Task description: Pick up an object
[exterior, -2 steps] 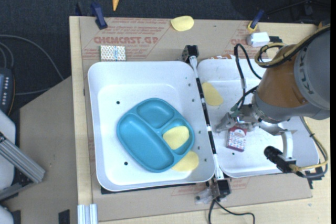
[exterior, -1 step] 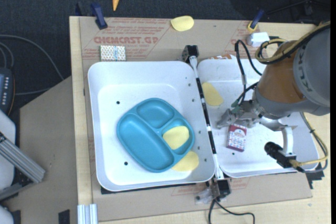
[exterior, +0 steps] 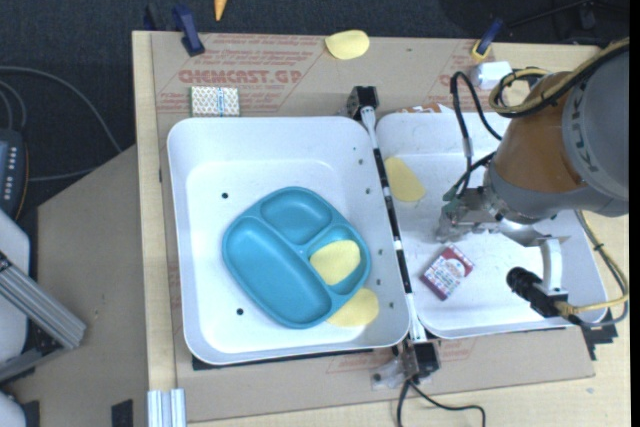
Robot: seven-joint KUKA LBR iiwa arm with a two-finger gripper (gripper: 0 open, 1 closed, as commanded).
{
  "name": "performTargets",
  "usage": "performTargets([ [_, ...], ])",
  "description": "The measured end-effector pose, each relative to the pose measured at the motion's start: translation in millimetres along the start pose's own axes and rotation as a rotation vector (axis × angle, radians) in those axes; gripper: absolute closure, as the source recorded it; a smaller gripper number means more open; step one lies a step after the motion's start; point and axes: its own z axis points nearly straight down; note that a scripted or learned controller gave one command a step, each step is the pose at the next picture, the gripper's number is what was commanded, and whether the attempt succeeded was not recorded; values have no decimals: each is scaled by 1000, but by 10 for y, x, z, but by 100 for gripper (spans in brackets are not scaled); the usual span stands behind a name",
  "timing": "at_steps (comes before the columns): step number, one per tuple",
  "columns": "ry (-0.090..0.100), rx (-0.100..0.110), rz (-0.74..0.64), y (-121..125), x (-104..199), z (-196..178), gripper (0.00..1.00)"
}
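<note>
Grey arm (exterior: pixel 606 140) with a broad orange band (exterior: pixel 535 150), black cables, metallic end effector (exterior: pixel 462 218).

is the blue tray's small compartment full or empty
Occupied: a yellow piece lies in one small compartment of the blue tray. The tray's other sections are bare.

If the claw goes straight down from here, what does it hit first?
Most likely the bare floor of the right bin, just up-left of the red packet. The claw seems to miss the packet, though depth is unclear.

Blue tray (exterior: pixel 285 255) crowds the left bin (exterior: pixel 195 155); its back edge lies open.
</note>
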Motion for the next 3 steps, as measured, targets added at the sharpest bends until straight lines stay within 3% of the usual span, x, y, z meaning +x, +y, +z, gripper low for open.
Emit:
performTargets([
  [1,0,0,0,-1,1,1,0],
  [2,1,5,0,-389,-41,101,0],
  [3,2,5,0,-423,-15,98,0],
])
